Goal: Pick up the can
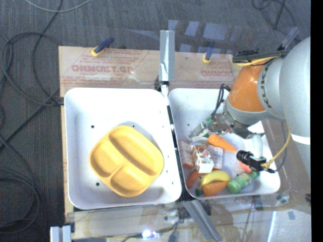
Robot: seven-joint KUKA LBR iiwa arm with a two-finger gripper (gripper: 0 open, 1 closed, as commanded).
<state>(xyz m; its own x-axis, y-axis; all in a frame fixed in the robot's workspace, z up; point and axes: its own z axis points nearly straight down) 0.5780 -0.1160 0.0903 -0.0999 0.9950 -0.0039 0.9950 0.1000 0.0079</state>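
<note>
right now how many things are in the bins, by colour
yellow: 2, tray, banana
orange: 2, carrot, orange piece
green: 1, bottle
red and white: 1, carton
total: 6 that I can tell apart; the clutter under the gripper is unclear

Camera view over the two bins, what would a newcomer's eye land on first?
The big yellow compartment tray lying alone in the left white bin. Next, the grey arm's orange band over the right white bin, above a heap with an orange carrot and yellow banana.
</note>
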